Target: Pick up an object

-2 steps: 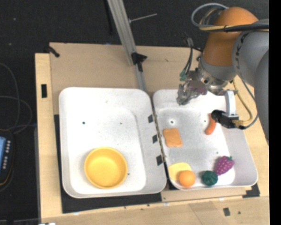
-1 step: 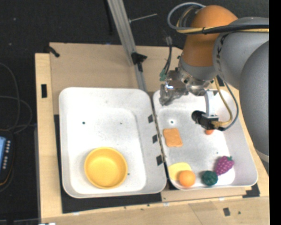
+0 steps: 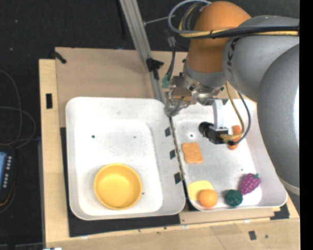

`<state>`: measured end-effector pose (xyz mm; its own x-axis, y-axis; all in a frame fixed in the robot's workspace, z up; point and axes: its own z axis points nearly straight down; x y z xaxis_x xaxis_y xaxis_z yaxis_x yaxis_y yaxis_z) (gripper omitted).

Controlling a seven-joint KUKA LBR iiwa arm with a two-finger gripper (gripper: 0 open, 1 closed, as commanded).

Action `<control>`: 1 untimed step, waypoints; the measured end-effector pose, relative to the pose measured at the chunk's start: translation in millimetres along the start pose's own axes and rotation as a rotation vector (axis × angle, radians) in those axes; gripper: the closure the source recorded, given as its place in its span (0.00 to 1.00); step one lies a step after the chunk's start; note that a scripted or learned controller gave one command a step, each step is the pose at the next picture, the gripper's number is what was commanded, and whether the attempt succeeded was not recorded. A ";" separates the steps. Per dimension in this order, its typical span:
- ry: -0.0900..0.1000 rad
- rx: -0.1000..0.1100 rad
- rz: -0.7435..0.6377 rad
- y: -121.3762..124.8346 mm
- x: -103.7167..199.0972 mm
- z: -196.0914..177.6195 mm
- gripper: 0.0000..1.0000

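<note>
Much bare floor around cracker (image 3: 192, 152)

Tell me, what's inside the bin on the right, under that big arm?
The right bin holds a tan cracker, a yellow piece, an orange ball, a dark green item and purple grapes. The arm covers its far corner.

The table (image 3: 94, 77) looks like pale matt wood or board. Both bins (image 3: 120, 124) seem smooth white plastic with a faint speckle. In the left bin, the yellow bowl (image 3: 118, 185) has a soft plastic sheen. Right of the bowl, the orange ball (image 3: 207, 197) looks smooth and the purple grapes (image 3: 250, 183) bumpy. The arm (image 3: 266, 56) above is glossy.
</note>
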<state>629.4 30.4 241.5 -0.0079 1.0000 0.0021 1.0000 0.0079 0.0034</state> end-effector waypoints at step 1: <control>0.000 0.002 0.000 -1.8 51.3 -9.5 1.00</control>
